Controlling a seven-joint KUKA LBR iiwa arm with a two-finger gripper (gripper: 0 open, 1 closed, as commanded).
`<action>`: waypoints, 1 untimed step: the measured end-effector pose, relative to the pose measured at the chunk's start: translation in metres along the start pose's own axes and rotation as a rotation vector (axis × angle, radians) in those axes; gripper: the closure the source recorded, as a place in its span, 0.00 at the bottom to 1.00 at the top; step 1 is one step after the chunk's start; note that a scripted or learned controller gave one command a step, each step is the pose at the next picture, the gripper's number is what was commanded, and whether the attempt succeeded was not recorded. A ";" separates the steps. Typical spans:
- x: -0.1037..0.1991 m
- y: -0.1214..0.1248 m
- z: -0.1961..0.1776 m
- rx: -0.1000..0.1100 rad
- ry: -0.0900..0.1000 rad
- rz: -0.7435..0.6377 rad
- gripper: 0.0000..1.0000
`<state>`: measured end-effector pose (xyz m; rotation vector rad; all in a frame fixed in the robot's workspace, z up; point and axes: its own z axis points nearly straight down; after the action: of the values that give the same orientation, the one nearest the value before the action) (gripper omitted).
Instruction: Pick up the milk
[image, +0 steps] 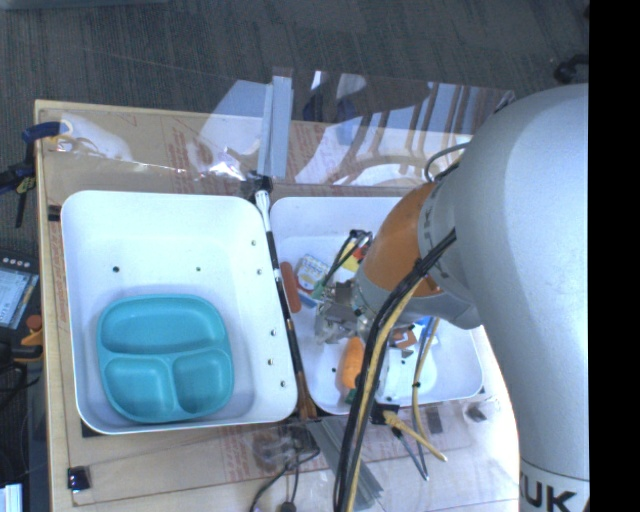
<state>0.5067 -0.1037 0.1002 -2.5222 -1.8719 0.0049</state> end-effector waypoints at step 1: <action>0.119 -0.069 -0.090 0.005 0.001 0.205 1.00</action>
<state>0.4750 0.0303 0.1903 -2.6966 -1.6019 0.0079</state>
